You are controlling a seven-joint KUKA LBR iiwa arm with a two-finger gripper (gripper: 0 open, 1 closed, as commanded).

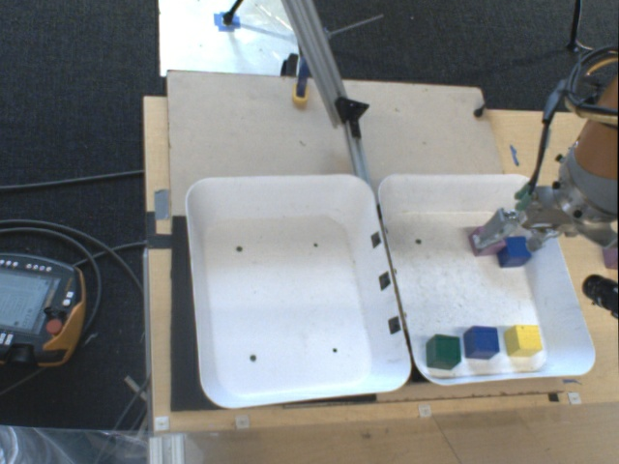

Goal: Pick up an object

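The arm is cut off at the right edge, partly hiding a purple block.

- The arm enters the camera view at about three o'clock, from the right edge, its grey body reaching toward nine o'clock.
- An orange band shows on it at roughly two o'clock in the view, above the wider grey wrist section.
- A dark cable runs down alongside the wrist from the upper right.
- The gripper sits at the arm's nine o'clock end, tilted down and leftward.
- Its grey metal fingers appear low and close together, but the view is too coarse to say how they stand.
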